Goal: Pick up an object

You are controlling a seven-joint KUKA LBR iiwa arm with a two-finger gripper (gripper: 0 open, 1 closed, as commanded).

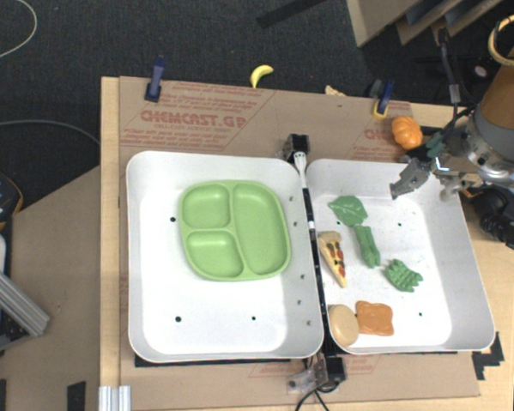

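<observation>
Starting nearest the lens: spotting black clip (330, 367) with its cable at the near seam between the two bins; working left to right from there.

Seeing left bin (149, 306) carrying green divided plate (234, 229), lying flat and roughly centred; judging it an unlikely pick.

Crossing the seam into right bin (459, 280); finding all the loose toys here:
- pizza slice (332, 256) lying just beside the left wall;
- beige round piece (343, 325) sitting at the near rim, touching orange-brown piece (374, 318) on its right;
- green leaf (349, 209) lying toward the far side;
- green pod (366, 246) lying just below the leaf, between pizza slice and ruffled green piece (402, 275).

Noting orange toy (406, 132) sitting outside the bin on the cardboard sheet (201, 120), past the far rim.

Locating gripper (399, 189) hovering over the far part of right bin, above bare floor, right of green leaf and apart from it; reaching in from the arm (502, 127) at the right edge. Not managing to read the pincer state from this angle: cannot tell whether spread or pressed together. Seeing nothing carried in it; counting every toy as resting on the bin floor.

Judging progress: sitting at the approach stage, nothing picked yet. Leaving to do: committing to a target (guessing green leaf as closest), descending, closing on it, lifting clear of the floor.
</observation>
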